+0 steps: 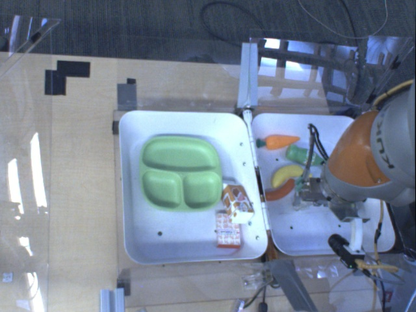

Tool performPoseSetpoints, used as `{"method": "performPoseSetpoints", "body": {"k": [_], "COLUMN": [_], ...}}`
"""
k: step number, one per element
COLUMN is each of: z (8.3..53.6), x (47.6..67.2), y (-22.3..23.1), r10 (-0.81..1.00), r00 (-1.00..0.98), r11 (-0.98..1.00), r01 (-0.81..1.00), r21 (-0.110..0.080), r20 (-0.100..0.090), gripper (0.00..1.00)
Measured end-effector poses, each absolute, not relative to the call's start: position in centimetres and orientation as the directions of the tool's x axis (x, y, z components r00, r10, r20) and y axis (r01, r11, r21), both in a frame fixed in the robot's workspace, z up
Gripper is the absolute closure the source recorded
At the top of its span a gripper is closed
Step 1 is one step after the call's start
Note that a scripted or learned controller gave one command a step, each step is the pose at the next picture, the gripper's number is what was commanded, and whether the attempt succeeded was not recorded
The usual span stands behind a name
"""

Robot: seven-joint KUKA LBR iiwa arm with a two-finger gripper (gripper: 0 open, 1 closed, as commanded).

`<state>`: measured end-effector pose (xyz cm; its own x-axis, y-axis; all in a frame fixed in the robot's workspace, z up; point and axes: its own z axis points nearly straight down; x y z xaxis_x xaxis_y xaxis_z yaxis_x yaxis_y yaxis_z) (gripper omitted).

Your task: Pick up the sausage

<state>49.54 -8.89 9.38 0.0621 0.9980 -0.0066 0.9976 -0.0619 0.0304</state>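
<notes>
My arm (374,155) fills the right side of the right bin (325,239), its grey and orange bulk hanging over the toys there. Beside it, the left bin (136,194) carries a green divided plate (181,172) and a small printed carton (231,220) near its right wall.

In the right bin I see a carrot (281,141) at the top, a green piece (298,153) just under it, then a yellow banana (286,174), and touching the banana's lower edge the reddish sausage (279,190), lying near the bin's left wall.

My worry is crowding: the sausage and banana sit tight together, so a closing grip could catch the banana instead, or nudge the sausage against the wall and slide off its rounded skin.

The gripper (305,194) sits just right of the sausage, low over the bin floor. I cannot tell how its jaws stand, since the wrist hides them, and I see nothing held.
</notes>
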Motion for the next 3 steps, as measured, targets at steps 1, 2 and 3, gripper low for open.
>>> {"method": "performPoseSetpoints", "body": {"k": [1,2,3], "z": [9.4,9.4,18.5], "x": [49.8,49.6,48.9], "y": [-8.8,-8.5,-5.7], "r10": [0.996,0.972,0.995], "r00": [0.091,0.234,0.102], "r11": [-0.091,-0.234,-0.102], "r01": [0.996,0.972,0.995], "r21": [0.024,0.032,0.005], "r20": [-0.005,0.002,0.0], "gripper": [1.0,1.0,1.0]}}
